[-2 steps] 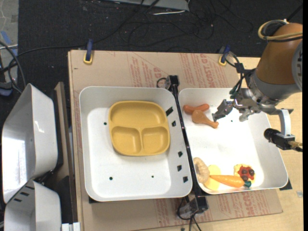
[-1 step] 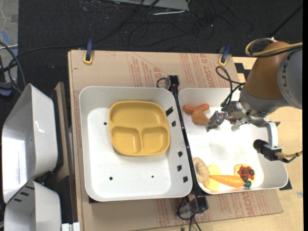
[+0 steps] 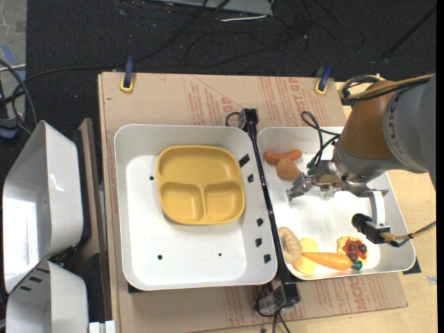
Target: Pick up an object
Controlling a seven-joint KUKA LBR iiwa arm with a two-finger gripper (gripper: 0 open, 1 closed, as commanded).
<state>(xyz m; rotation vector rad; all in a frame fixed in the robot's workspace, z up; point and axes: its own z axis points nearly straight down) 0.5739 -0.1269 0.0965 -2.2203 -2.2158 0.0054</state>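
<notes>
The gripper [image 3: 307, 183] was seen over the right bin [image 3: 397, 198]; whether anything was grasped could not be told. Bare floor lay below it. Just left of it a hot dog [image 3: 283, 156] was noted; a carrot [image 3: 327, 259] lay along the near wall. A yellow tray [image 3: 201, 184] sat in the left bin [image 3: 135, 207].

A divided tray [image 3: 201, 184] lies in the left bin [image 3: 139, 255]. Right of that tray, in the right bin [image 3: 401, 252] (its near corner), a carrot [image 3: 326, 259] lies.

A yellow tray [image 3: 201, 184] sits in a white bin [image 3: 135, 255]; the carrot [image 3: 326, 259] is orange.
</notes>
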